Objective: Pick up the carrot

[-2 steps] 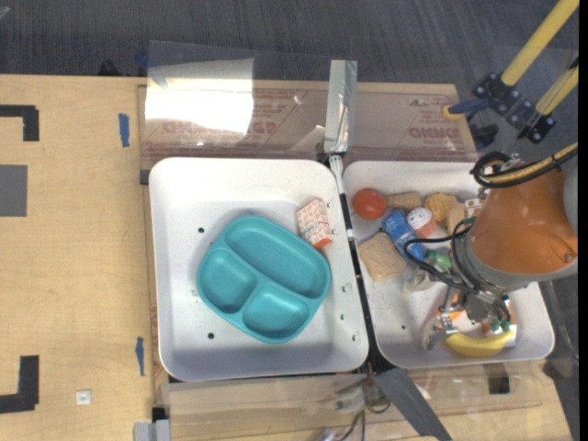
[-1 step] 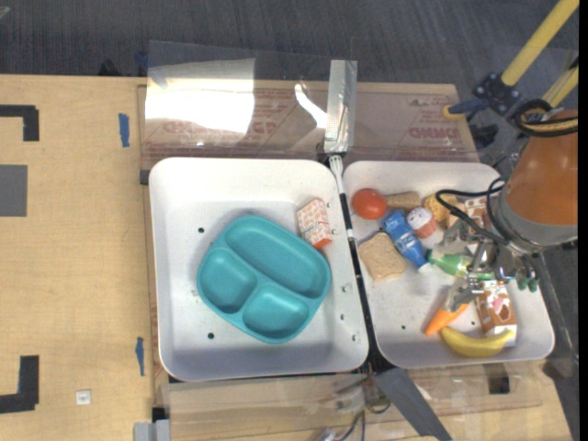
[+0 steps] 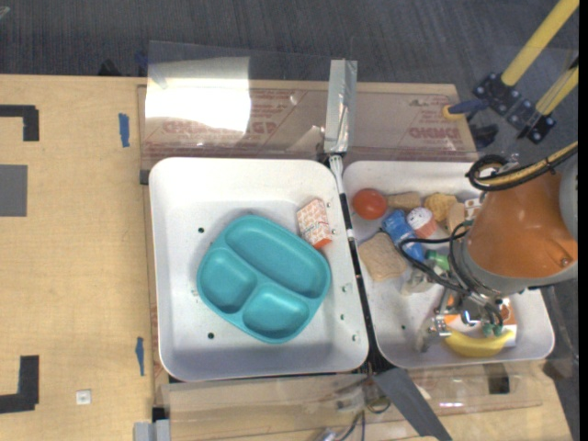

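My gripper [image 3: 457, 323] is low over the front of the right bin [image 3: 542, 338], under the orange wrist band. A small orange piece with a green end [image 3: 501, 314], which looks like the carrot, peeks out just right of the gripper, mostly hidden by the arm. A yellow banana [image 3: 478, 342] lies directly in front of the gripper, touching or nearly touching it.
The right bin also holds a red tomato [image 3: 369, 202], a blue bottle [image 3: 404, 229], a bread slice [image 3: 379, 256] and tan items at the back. The left bin [image 3: 175, 246] holds a teal divided plate [image 3: 264, 277] and a small carton [image 3: 314, 221].
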`<act>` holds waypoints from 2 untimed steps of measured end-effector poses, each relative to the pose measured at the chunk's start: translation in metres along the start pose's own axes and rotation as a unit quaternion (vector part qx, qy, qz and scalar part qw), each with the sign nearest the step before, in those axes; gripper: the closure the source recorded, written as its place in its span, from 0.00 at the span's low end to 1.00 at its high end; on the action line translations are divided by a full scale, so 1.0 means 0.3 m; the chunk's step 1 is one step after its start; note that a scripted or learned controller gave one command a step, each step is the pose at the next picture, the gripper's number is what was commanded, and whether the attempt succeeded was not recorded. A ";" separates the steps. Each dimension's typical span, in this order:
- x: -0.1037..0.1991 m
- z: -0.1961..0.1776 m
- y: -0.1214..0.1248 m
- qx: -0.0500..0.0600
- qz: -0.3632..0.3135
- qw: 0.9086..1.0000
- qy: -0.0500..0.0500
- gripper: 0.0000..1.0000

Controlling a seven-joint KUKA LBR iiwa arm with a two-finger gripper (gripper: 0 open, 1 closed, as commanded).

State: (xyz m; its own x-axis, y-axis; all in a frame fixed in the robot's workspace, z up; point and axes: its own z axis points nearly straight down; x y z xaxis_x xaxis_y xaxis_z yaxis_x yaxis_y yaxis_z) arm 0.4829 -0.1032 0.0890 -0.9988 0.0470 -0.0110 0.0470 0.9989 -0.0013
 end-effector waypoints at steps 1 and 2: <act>-0.011 -0.041 0.003 0.000 -0.001 1.000 -0.005 1.00; 0.005 -0.329 0.173 -0.001 -0.062 0.998 0.000 1.00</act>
